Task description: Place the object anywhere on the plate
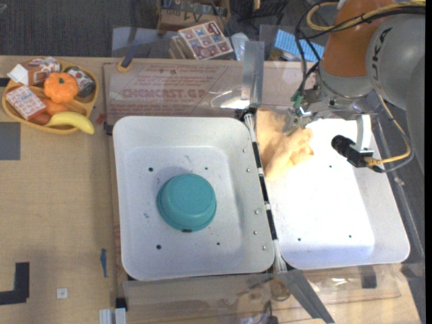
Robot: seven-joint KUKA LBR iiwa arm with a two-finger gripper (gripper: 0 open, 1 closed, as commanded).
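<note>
- Your claw [297, 117] hangs over the far left corner of the right bin [351, 241], just right of the divider between the bins; whether it has anything in its grip, you cannot tell.
- Near to far, taking the teal plate [187, 202] as landmark: it lies upside down, or looks so, in the middle of the left bin [135, 147], nearest the camera side.
- Right of the plate and farther back, past the divider, lies the pale orange object [290, 150], soft-edged and washed out, directly under the claw.
- To do this step well, I judge you should get a firm hold on the object's bulk, lift well clear of the divider, then carry left and set down over the plate's centre.
- Glare bleaches the right bin, so the object's outline and kind are hard to make out.
- Cables and wrist hardware crowd the claw tips.
- Far left of the plate, a yellow dish of toy fruit [50, 103] sits off the bins.
</note>
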